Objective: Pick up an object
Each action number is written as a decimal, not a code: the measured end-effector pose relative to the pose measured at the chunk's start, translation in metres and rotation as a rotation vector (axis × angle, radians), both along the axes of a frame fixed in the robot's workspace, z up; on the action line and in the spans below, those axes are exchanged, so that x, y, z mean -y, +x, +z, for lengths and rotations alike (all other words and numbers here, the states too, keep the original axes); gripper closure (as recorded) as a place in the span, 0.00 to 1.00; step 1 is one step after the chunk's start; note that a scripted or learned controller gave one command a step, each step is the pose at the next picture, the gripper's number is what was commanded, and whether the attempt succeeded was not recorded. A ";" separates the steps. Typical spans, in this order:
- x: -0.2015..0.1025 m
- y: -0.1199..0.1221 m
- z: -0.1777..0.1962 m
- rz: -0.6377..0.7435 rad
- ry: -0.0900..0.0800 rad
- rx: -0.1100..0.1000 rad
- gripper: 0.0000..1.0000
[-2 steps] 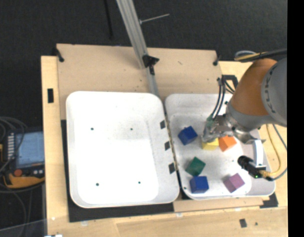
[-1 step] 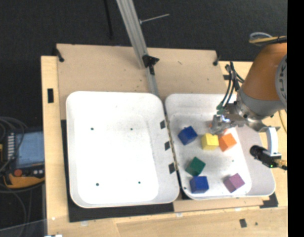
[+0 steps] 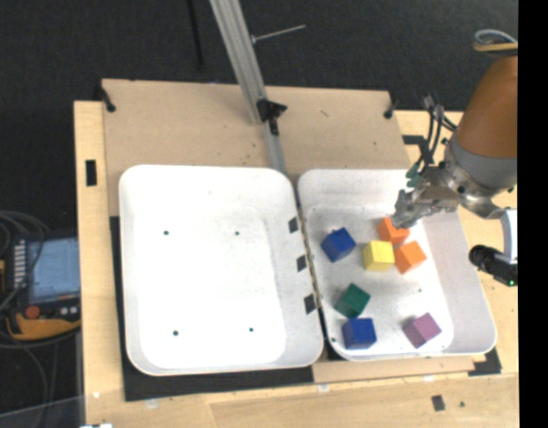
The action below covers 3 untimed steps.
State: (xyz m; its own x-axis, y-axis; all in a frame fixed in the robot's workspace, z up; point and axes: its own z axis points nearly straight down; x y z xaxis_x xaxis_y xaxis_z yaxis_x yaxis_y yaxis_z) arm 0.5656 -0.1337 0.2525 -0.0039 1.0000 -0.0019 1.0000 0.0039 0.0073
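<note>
Orange cube [image 3: 392, 231] sits directly beneath the hand [image 3: 407, 209], in the right bin [image 3: 461, 328]; whether the hand is spread or pinching it cannot be told. Touching it on the near side are a yellow cube [image 3: 378, 255] and a second orange cube [image 3: 411, 256], so a descent could nudge those neighbours and miss. Being a cube, it has no long axis; it lies turned diagonally. Farther off rest two blue cubes [image 3: 339, 243], a green one [image 3: 353, 300] and a purple one [image 3: 421, 329].
</note>
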 end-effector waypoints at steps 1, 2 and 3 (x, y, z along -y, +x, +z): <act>-0.048 -0.007 0.007 0.003 0.003 -0.006 1.00; -0.108 -0.022 0.006 0.004 0.003 -0.007 1.00; -0.167 -0.041 -0.001 0.004 0.003 -0.008 1.00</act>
State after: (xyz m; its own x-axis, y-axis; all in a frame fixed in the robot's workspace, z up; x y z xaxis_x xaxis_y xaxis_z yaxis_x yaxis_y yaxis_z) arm 0.5245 0.0335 0.2515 -0.0076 1.0000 0.0015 1.0000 0.0076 -0.0005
